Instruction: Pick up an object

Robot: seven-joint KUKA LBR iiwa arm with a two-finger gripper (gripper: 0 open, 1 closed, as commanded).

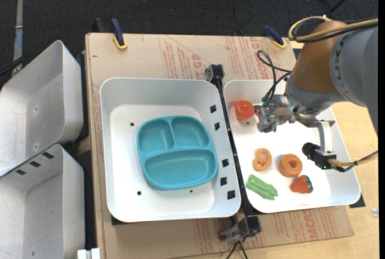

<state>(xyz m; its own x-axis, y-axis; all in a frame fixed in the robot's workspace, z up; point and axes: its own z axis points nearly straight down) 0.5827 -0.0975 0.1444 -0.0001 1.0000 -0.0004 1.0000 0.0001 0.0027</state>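
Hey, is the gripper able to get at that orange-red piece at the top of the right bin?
Probably yes. The gripper sits just beside the orange-red piece, and nothing lies between them.

The arm [337, 65] runs off the right edge — base unseen.
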